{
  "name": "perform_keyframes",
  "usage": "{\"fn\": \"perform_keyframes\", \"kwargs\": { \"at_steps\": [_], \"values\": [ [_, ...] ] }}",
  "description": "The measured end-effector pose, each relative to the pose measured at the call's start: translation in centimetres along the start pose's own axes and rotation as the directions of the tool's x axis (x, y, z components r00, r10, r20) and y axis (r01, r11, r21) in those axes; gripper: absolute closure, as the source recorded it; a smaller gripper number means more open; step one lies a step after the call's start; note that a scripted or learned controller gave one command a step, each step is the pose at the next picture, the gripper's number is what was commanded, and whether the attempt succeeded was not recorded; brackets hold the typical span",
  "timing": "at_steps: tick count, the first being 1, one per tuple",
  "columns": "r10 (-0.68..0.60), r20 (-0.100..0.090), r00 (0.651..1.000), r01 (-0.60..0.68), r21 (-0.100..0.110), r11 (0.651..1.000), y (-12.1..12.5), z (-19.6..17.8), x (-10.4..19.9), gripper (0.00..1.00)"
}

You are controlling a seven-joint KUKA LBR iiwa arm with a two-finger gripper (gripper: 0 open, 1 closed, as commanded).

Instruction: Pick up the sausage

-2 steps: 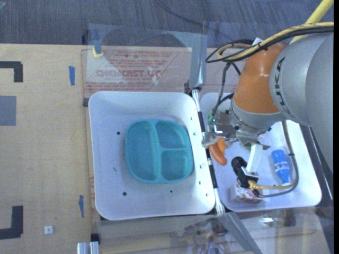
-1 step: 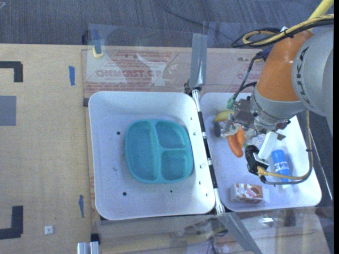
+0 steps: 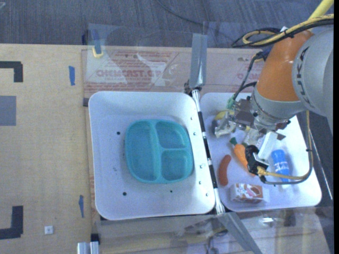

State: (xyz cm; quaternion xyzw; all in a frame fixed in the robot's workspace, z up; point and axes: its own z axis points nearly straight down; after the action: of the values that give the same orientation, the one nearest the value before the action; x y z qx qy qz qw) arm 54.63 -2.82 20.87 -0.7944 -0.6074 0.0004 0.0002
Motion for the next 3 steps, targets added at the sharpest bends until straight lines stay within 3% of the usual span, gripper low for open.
{"fn": "perform_keyframes", "kwargs": {
  "at_steps": [1, 2, 3],
  "values": [
    [0.108, 0.0, 0.994, -0.108, 0.002, 0.994, -6.8, 2.4, -0.8, 0.0],
    [-0.027, 0.0, 1.0, 0.027, -0.001, 1.0, -3.2, 2.4, -3.1, 0.0],
    [-0.25, -0.001, 0.968, 0.25, 0.0, 0.968, -0.1, 11.3, -6.8, 0.0]
  ]
}}
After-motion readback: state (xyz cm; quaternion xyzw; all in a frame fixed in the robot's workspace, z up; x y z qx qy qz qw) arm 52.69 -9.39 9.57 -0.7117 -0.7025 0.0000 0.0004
